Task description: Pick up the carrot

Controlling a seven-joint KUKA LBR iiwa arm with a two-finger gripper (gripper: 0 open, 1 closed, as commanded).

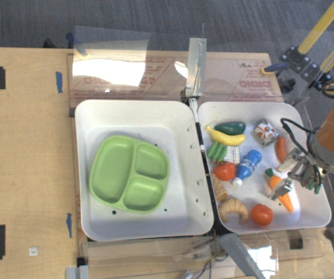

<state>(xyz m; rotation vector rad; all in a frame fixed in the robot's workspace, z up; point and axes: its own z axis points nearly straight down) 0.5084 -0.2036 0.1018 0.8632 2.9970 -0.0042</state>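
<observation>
Low over the right bin [323, 214], fingers [287, 186] at the carrot [282, 194] — spread unclear

Green divided plate [129, 173] in left bin [91, 121]; banana [226, 136] in right.

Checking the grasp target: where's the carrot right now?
The carrot lies in the right bin, near its right wall, just under the gripper, with a tomato to its lower left.

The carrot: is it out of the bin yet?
No, it is in. The carrot lies on the floor of the right bin, by the gripper.
</observation>
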